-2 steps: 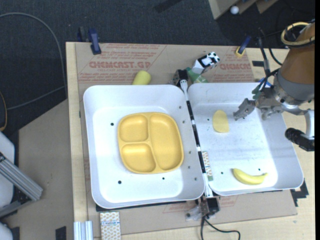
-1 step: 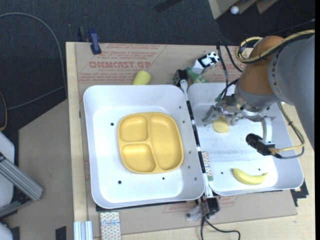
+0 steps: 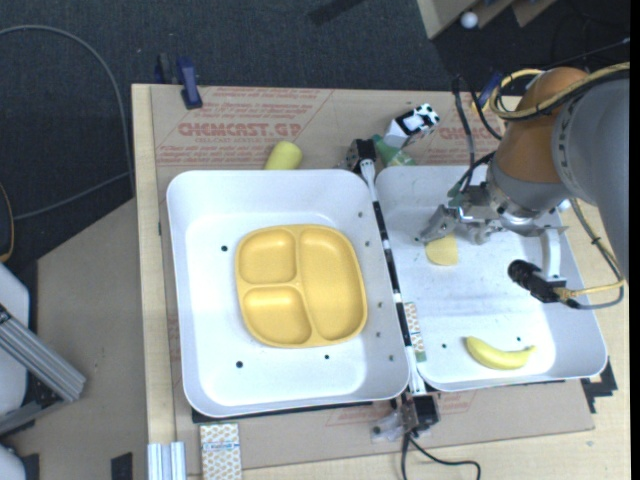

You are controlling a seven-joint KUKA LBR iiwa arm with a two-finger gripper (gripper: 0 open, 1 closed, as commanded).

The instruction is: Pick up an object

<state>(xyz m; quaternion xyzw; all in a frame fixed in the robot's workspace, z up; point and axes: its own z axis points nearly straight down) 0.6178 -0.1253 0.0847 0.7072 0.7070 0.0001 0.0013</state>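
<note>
Two white bins (image 3: 190, 268) are set on the tabletop (image 3: 150, 168). Near the gripper (image 3: 455, 223), a pale yellow piece (image 3: 442, 253) and a banana (image 3: 497, 353) are seen in the right bin; whether anything is gripped cannot be told.

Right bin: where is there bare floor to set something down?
Bare floor lies in the right bin between the pale yellow piece and the banana. Its upper part is crowded by the gripper and arm. The left bin holds a yellow divided plate.
</note>
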